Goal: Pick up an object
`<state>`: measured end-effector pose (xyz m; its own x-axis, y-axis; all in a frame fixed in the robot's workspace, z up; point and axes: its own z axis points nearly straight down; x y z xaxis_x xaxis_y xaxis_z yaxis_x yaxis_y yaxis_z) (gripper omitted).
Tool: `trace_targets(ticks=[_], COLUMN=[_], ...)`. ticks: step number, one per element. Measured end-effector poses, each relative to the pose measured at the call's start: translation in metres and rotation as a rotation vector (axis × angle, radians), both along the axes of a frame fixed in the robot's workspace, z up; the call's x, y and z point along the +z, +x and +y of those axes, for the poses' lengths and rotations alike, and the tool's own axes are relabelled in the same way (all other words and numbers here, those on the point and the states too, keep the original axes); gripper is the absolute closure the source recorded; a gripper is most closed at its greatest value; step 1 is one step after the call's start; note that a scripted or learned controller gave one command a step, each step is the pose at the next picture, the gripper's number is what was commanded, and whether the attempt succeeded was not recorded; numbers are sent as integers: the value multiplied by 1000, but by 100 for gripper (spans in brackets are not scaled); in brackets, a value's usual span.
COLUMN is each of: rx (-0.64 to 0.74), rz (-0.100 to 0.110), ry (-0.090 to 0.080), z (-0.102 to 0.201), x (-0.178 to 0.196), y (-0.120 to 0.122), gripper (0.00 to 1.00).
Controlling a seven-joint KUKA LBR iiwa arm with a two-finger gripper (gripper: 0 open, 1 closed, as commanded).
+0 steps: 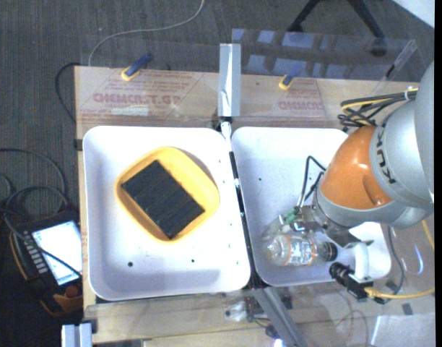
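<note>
The claw [302,223] hangs low in the right bin [279,165], beneath the orange band [358,176] of the arm, and its tip sits at the upper edge of a clear plastic bottle [297,250]. The wrist and cabling hide the tip, so whether the claw is apart, together or clamped on anything cannot be told, and no grasp can be claimed.

The bottle lies on its side on the floor of the right bin, near that bin's front wall. Its long axis runs roughly left to right across the bin, nearly parallel to the front wall, with one end toward the divider [235,186] between the bins and the other end tucked under the wrist. From the claw, the bottle lies just below and slightly toward the divider. By judgement this is the relation the coming move turns on: a closure across the bottle's short width, set square to its long axis, would suit it better than one along its length.

Beyond the divider, in the left bin [105,266], a yellow tray-like item [203,183] carries a dark ribbed rectangular pad [163,199], set askew to the bin walls and well apart from the claw.

Behind both bins, the tabletop [84,114] shows faint reddish print under clear film; it appears inverted and is too washed out to read. Black letters, apparently "KU", show on the grey arm housing [409,157] beside the orange band.
</note>
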<state>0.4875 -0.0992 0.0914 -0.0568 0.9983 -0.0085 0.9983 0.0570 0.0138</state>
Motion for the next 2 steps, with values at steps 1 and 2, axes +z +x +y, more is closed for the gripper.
trace_targets(ticks=[1, 2], rx=[1, 284], rz=[-8, 15], ry=[4, 6], z=[2, 8], x=[12, 92], y=[3, 4], gripper=[100, 100])
